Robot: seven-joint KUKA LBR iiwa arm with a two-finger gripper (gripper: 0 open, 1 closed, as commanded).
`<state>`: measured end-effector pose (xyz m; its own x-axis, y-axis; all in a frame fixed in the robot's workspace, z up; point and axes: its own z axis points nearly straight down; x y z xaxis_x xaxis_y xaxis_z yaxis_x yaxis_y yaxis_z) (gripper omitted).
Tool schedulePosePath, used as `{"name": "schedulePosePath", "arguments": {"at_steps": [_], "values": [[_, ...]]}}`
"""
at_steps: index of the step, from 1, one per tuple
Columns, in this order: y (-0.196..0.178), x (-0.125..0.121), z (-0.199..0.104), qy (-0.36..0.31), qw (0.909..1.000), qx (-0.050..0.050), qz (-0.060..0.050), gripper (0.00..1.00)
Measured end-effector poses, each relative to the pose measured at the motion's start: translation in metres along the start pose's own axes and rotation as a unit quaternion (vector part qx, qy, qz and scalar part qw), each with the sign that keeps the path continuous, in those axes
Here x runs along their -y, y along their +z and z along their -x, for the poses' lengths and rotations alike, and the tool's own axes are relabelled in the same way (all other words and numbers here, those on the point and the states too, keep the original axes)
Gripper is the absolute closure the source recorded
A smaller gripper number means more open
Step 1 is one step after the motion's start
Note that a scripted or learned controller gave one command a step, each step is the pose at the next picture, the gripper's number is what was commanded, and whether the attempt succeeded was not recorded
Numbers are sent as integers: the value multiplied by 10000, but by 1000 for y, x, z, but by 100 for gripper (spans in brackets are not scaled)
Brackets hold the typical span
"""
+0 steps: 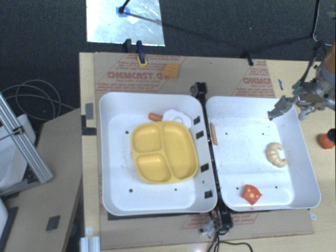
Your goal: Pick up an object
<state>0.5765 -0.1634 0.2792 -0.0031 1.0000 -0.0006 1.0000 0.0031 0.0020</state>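
My gripper (290, 111) hangs over the far right corner of the right bin (262, 125), open with nothing between its fingers. A beige croissant (276, 154) lies in that bin, in front of the gripper and apart from it. A red strawberry-like toy (251, 193) sits near the bin's front wall. A thin orange stick (213, 133) lies along its left wall. In the left bin (113, 140), a yellow divided plate (163, 152) lies flat, with a white piece (177, 118) and a small orange sausage (155, 117) just behind it.
An orange-brown block (170, 70) rests on the cardboard behind the bins, near a blue-and-yellow clamp (140, 53). A red object (328, 139) stands on the bench right of the right bin. Black clips line the divider (205, 140) between the bins.
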Motion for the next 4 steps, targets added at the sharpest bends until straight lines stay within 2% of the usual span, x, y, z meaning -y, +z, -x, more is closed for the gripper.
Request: {"name": "schedulePosePath", "arguments": {"at_steps": [1,2,3,4], "values": [[71,-14,-105,-54,10000,-27,-28,0],[96,-13,-157,-31,10000,-16,-16,0],[169,-8,-63,48,10000,15,-32,0],[20,-69,47,42,9999,63,101,0]]}}
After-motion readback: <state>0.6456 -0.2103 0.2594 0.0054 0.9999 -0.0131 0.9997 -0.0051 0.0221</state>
